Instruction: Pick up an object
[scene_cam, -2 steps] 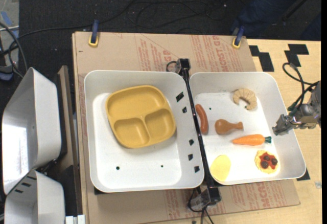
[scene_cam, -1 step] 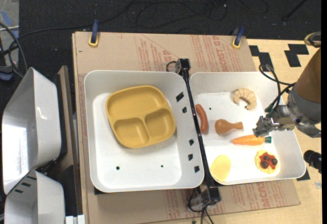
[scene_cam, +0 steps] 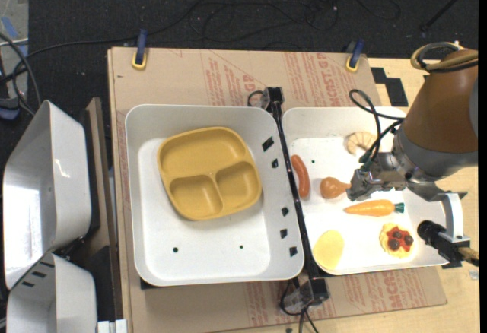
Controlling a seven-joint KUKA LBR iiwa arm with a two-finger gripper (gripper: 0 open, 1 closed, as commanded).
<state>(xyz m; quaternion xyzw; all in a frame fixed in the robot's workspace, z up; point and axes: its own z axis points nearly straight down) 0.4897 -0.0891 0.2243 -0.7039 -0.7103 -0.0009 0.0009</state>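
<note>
End effector [scene_cam: 364, 184] hovers at the drumstick's [scene_cam: 333, 188] three o'clock, finger state unclear. Drumstick looks light, stiff, slick plastic; I'd pinch across its plump middle.

Right bin [scene_cam: 327, 120] crowded: sausage [scene_cam: 301, 175], carrot [scene_cam: 370, 208], yellow disc [scene_cam: 329, 247]; bare floor along its back wall.
</note>
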